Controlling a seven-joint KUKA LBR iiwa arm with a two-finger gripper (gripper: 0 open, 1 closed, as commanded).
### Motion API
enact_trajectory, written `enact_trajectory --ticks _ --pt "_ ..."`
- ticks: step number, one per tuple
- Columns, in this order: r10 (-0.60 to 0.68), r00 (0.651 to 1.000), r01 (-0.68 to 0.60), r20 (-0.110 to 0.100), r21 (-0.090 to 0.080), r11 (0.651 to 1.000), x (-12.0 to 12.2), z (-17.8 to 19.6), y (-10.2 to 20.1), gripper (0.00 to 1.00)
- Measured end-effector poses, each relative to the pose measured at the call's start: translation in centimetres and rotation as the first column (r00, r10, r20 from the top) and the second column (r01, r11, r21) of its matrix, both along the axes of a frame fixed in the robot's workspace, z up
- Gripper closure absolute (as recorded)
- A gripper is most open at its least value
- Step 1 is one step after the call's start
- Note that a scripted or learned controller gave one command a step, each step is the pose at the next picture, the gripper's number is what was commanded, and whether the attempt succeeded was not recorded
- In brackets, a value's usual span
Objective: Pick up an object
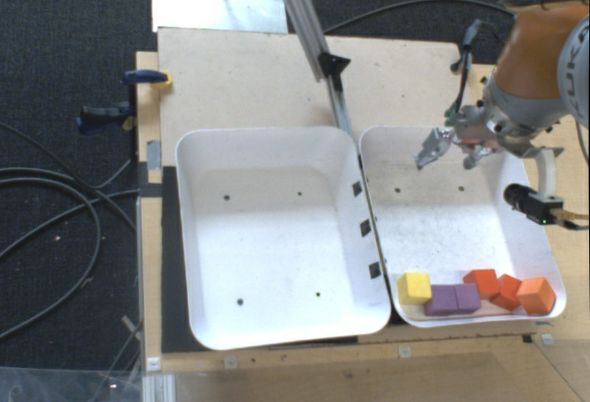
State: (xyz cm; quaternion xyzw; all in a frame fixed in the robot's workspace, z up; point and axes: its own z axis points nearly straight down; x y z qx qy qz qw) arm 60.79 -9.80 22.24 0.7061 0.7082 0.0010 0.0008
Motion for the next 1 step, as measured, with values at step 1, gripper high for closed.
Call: enact_trajectory --ticks 1 --pt "0.005 1.0 -0.005 0.009 -0.001 1.0 0.5 12.44 3.52 0.0"
